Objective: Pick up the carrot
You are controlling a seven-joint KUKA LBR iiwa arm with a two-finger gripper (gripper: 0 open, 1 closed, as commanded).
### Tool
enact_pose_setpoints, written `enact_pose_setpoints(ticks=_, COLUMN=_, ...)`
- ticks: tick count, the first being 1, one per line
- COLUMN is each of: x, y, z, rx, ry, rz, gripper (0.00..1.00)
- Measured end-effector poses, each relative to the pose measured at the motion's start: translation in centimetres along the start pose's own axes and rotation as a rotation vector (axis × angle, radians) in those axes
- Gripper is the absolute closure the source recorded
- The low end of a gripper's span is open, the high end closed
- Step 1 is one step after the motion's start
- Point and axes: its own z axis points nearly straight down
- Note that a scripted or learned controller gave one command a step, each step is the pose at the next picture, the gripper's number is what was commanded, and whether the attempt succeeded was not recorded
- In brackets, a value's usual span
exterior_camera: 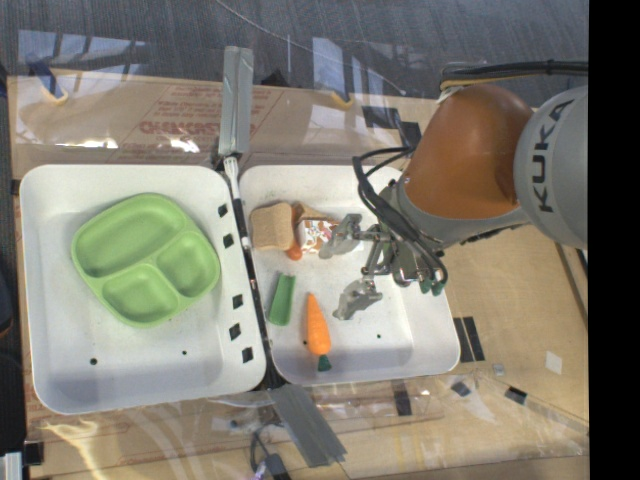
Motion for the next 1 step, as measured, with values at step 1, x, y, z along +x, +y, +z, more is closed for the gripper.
enact_pose_setpoints(ticks=1, x=-1.22, y=-3.51, z=13.92, rx=0.0, ry=0.0, rz=-0.267, gripper=0.0)
